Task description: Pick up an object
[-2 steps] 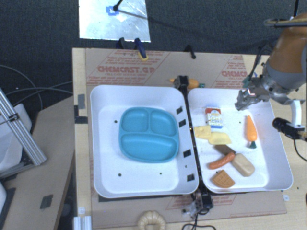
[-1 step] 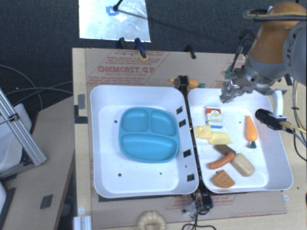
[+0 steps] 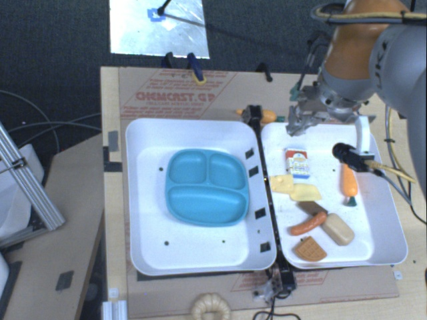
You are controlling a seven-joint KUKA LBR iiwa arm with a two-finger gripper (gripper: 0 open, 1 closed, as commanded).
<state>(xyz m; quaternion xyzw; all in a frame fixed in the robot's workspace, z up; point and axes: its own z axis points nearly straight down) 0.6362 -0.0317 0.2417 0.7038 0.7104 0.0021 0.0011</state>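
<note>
Your fingers hung over the far end of the right bin, just above and beyond the small red-and-white carton; the view was too dim and cluttered there to tell whether they were spread or closed, and nothing could be seen between them. Below the carton lay the yellow cheese-like pieces, then a sausage, a beige block beside it, and a waffle-brown cookie at the near edge. A carrot lay toward the right wall, close to a black fitting on the arm. The left bin held a blue divided tray, well apart from the fingers. On the tabletop beyond the bins sat a small orange piece. You would judge the task barely begun: every object rested in its bin, none lifted, and the carton looked the likeliest target. Descent, closing and lift were all left to do.
</note>
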